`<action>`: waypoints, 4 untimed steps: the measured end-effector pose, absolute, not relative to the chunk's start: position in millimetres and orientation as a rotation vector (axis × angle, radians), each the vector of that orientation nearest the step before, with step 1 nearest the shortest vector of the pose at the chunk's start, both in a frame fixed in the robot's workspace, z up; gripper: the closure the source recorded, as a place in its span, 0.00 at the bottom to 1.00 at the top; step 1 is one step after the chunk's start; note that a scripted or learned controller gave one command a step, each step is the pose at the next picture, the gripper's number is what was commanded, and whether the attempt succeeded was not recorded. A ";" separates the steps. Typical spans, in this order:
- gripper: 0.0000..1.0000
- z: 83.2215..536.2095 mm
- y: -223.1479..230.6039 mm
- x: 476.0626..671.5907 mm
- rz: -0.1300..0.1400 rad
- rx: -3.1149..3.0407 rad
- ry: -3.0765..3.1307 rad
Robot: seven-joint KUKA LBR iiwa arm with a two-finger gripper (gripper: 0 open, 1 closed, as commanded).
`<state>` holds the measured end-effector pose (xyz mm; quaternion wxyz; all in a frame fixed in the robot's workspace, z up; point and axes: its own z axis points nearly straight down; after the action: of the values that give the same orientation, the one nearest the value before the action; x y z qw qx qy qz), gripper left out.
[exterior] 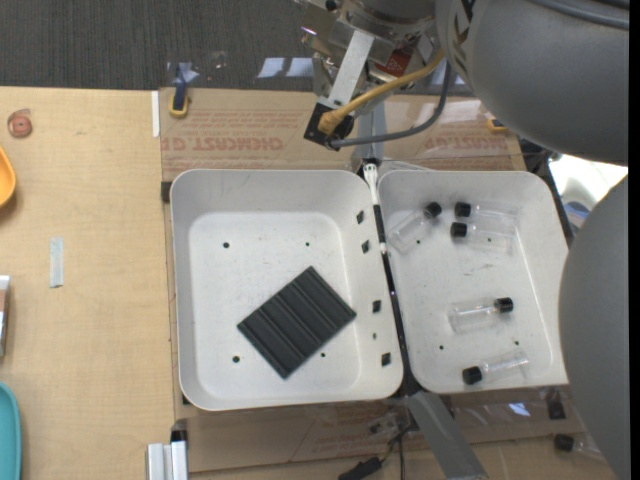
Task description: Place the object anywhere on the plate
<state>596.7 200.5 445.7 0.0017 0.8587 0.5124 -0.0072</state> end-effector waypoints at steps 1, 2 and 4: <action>1.00 452.1 200.1 597.5 -0.034 2.693 1.609; 1.00 439.8 176.8 659.6 -0.008 2.417 2.007; 1.00 440.4 137.1 659.8 -0.005 1.597 2.705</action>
<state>659.8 137.1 440.4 -0.0001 0.5084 0.8611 -0.0017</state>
